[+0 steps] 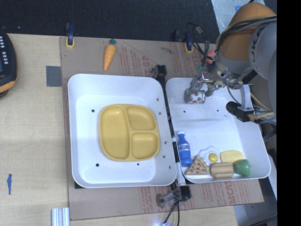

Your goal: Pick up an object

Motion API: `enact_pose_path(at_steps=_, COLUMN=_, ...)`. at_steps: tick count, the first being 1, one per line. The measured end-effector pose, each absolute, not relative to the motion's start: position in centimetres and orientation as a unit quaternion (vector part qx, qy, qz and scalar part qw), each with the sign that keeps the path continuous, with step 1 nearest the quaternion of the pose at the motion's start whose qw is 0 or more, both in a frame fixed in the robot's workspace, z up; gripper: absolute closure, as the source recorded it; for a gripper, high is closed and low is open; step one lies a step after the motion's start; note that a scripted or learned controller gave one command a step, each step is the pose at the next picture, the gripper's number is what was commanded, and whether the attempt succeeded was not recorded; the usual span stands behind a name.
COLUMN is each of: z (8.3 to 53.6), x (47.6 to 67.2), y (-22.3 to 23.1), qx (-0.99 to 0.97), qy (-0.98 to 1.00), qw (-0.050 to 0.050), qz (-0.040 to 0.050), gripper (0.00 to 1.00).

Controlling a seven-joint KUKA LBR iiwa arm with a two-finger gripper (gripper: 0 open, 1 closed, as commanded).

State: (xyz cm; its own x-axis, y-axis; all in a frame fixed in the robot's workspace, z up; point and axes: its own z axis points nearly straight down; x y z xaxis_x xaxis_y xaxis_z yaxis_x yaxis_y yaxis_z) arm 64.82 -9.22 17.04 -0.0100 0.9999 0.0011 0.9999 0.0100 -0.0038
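Your small spotted toy (199, 97) sits right at the claw (195, 94) tips in the right bin's (244, 131) far corner; whether the claw grips it, you cannot tell. Too small to read any long axis. Judged mid-grasp; next, lift straight and check. Other toys lie well toward you.

Two white bins (75, 126) (256, 140). One yellow divided plate (129, 131). One blue bottle (183, 149). One toy carrot (109, 54). One pizza slice (196, 166). One fried egg (209, 153).

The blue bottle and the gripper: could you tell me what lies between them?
In the camera view, only bare white bin floor lies between the blue bottle and the gripper.
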Motion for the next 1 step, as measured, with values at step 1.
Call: enact_pose_path(at_steps=1, z=22.32, x=56.86, y=-5.84, qx=-0.705, qy=-0.71, qw=0.003, qz=0.0019, gripper=1.0)
